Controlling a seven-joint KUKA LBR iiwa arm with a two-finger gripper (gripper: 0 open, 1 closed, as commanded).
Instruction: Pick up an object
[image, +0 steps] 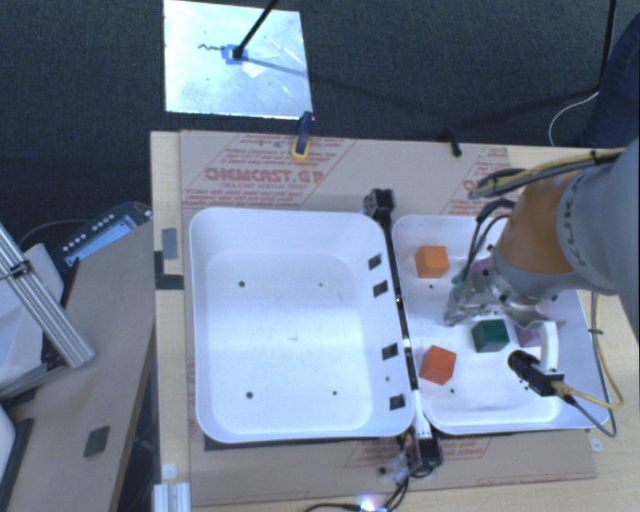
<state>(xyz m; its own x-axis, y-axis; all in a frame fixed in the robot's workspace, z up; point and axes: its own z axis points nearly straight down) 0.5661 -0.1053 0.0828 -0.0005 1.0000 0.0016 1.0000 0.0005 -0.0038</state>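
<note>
The right bin (487, 398) holds three blocks. An orange cube (432, 261) lies near its back left, a red-orange cube (438, 364) near its front left, and a dark green cube (489, 335) in the middle. My gripper (468, 307) is low inside this bin, just above and left of the green cube and right of the orange cube. The arm's grey body and orange band (535, 235) cover the bin's right part. A pale purple piece (529, 335) shows right of the green cube, partly hidden by the arm.
The left bin (290, 218) sits beside the right one, with a black divider and clips (397, 300) between them. A black connector with a yellow cable (537, 378) hangs over the right bin's front. Cardboard lies under both bins.
</note>
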